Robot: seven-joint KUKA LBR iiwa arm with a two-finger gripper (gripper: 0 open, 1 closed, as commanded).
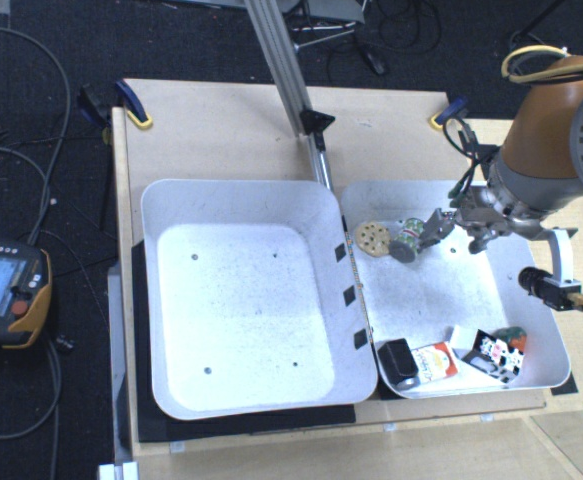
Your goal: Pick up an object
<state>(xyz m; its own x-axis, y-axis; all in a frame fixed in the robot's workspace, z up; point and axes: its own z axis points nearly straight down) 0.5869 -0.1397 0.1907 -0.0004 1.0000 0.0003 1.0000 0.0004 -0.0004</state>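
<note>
Camera view: my fingers [408, 250] touch the can [410, 233]; open or shut, I cannot tell. It may roll away.

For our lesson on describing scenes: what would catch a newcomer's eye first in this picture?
The grey arm with an orange band reaches in from the right, its gripper low over the right white bin beside a round tan dotted cookie-like disc and a small green-and-white object. A cluster lies along that bin's near edge: a black block, an orange-and-white packet and a black-and-white patterned item.
</note>
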